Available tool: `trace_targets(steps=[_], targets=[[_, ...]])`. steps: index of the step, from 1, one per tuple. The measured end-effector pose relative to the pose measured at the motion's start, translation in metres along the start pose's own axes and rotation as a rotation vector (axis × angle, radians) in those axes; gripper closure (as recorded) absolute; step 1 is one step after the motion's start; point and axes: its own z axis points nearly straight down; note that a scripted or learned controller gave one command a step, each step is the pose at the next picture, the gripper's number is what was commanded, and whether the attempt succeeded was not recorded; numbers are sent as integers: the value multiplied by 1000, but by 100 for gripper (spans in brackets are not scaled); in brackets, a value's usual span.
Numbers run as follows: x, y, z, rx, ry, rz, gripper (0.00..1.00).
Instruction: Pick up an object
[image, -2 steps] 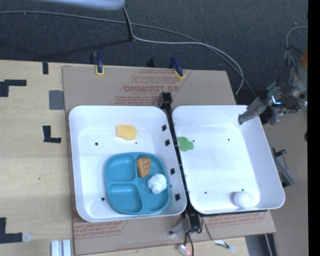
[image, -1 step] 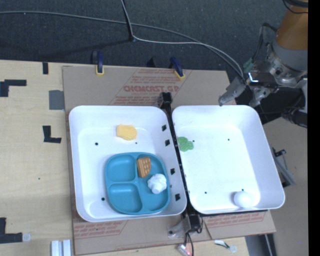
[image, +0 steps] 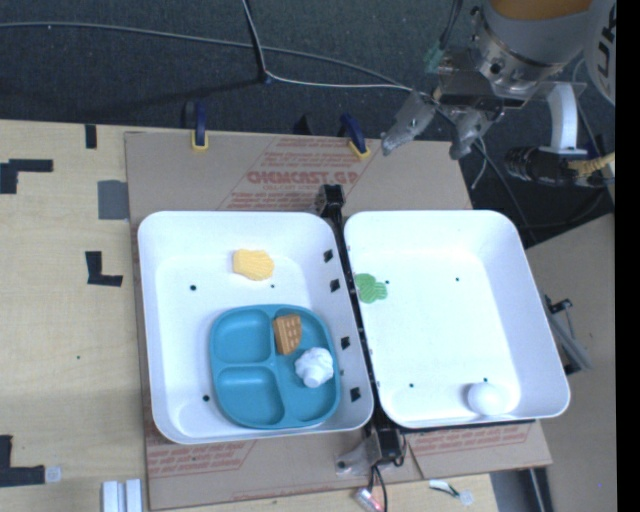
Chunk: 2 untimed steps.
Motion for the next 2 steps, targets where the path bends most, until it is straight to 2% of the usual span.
trace_targets(steps=[1, 2], targets=[[24, -61, 134, 14, -2, 7, 0], [41, -97, 65, -1, 0, 6, 0]])
